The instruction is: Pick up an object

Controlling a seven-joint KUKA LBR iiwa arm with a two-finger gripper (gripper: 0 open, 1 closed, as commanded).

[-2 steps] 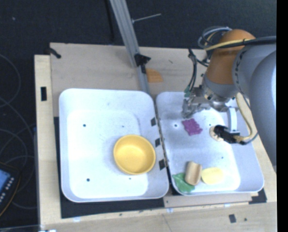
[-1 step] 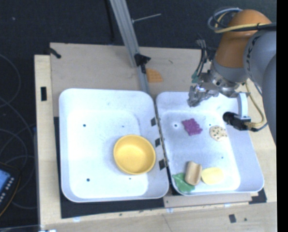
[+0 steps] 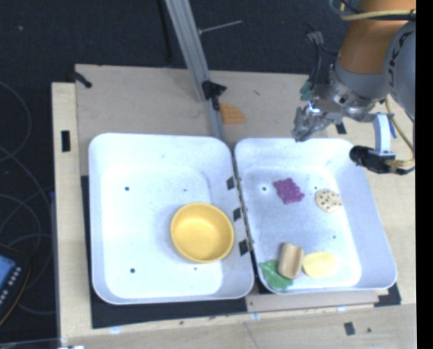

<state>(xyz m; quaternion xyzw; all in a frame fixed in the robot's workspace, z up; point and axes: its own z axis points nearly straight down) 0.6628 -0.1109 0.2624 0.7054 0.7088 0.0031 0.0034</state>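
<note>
My gripper hangs over the far rim of the right bin, above and apart from everything in it. Inside that bin lie a purple lumpy piece, a speckled cookie-like disc, a tan cylinder, a yellow lemon-like piece and a green piece at the near left corner. A yellow bowl sits in the left bin, near its right side.
A slanted metal rail runs from the top down to the gap between the bins. A small orange patch lies on the bench behind the bins. A black cable fitting hangs at the right bin's far right corner.
</note>
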